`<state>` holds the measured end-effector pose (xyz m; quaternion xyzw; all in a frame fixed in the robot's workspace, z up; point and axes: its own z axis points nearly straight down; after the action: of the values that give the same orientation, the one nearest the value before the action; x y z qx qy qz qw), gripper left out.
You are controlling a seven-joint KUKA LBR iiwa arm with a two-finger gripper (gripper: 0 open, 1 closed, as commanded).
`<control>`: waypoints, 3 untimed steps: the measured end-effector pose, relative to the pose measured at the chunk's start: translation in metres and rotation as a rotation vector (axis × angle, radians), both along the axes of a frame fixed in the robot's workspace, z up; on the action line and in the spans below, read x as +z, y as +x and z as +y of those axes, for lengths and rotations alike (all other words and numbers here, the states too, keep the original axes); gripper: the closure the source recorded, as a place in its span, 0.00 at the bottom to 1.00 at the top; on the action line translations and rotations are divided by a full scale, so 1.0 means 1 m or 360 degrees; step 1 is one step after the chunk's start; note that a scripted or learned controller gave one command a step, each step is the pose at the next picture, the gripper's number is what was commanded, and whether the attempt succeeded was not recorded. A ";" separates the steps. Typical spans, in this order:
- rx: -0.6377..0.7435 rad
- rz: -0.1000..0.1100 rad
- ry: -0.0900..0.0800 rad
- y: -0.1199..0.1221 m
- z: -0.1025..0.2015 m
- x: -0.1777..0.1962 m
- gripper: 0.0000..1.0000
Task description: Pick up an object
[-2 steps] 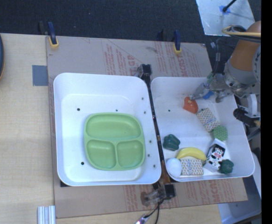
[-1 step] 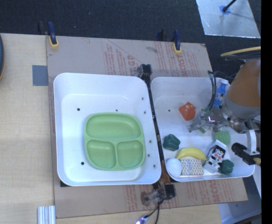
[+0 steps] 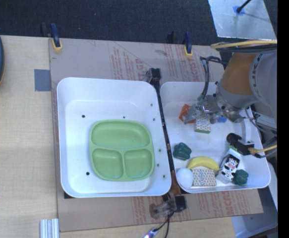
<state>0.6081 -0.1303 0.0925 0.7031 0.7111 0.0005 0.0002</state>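
The small block [image 3: 202, 126], pale with a greenish pattern, lies in the right bin [image 3: 263, 182] near its back half, and the gripper [image 3: 205, 114] hangs right over it, the arm [image 3: 243, 78] reaching in from the right. Is the gripper spread or pressed together? I cannot tell from up here; the wrist and cables crowd that spot. Nor can I tell whether the block is touching the gripper or just lying beneath it.

Here's the danger, as I judge it. An orange-red piece [image 3: 186, 113] lies just beside the block on its left, so a descent slightly off could knock that instead, or catch both and hold neither. The block looks small and light: a glancing touch could skate it across the slick white floor. Coming down on its edge could tip it rather than trap it.

The rest of the clutter, green pepper [image 3: 182, 151], banana [image 3: 203, 162] and cow-patterned carton [image 3: 228, 166], is toward the front, apart from the action. The left bin [image 3: 70, 133] holds a green divided plate [image 3: 120, 149], well away.
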 end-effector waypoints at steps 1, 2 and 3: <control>-0.0005 -0.0001 0.0000 0.048 0.037 0.000 0.00; -0.0019 0.0011 0.0012 -0.022 -0.056 0.000 0.00; -0.0001 -0.0001 0.0002 0.032 0.004 0.000 0.00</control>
<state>0.6399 -0.1268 0.0926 0.7033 0.7109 0.0010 0.0001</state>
